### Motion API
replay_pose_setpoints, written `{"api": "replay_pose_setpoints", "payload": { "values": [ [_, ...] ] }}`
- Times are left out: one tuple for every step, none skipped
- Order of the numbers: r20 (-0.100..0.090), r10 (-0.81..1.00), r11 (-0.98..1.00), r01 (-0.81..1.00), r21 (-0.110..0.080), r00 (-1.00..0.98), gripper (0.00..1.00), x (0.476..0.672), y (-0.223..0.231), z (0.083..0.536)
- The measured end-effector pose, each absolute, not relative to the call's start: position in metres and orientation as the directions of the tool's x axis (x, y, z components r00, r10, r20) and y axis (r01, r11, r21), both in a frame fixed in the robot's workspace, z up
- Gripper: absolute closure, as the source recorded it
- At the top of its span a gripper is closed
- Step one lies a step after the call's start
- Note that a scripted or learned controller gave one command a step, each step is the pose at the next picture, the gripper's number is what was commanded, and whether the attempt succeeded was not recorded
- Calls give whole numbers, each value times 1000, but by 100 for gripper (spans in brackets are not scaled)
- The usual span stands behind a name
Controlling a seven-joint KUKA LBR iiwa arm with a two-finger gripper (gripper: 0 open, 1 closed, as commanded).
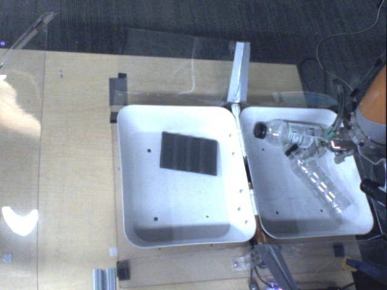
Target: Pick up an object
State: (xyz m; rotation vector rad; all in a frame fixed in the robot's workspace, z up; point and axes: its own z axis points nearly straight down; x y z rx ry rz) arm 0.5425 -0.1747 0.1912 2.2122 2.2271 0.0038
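Two clear plastic bottles lie in the right bin (pixel 284 222). One bottle (pixel 289 132), with a black cap pointing left, lies crosswise near the bin's far wall. The other clear bottle (pixel 320 183) lies on a slant from the bin's middle toward its near right corner. My gripper (pixel 337 140) hangs low at the right bin's far right side, at the base end of the capped bottle and just above the slanted one's upper end. A flat dark grey rectangular pad (pixel 188 153) lies in the left bin (pixel 181 222).
The two white bins sit side by side on a pale wooden bench, with a metal bar (pixel 239 71) rising behind their shared wall. The arm's orange band (pixel 373 101) stands at the right edge. Cables and brackets lie below the right bin.
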Motion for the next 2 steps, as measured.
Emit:
{"api": "replay_pose_setpoints", "payload": {
  "values": [
    [-1, 996, -91, 996, 7, 91, 0, 549, -163, 232],
    [0, 992, 125, 992, 2, -125, 0, 595, -172, 122]
  ]
}}
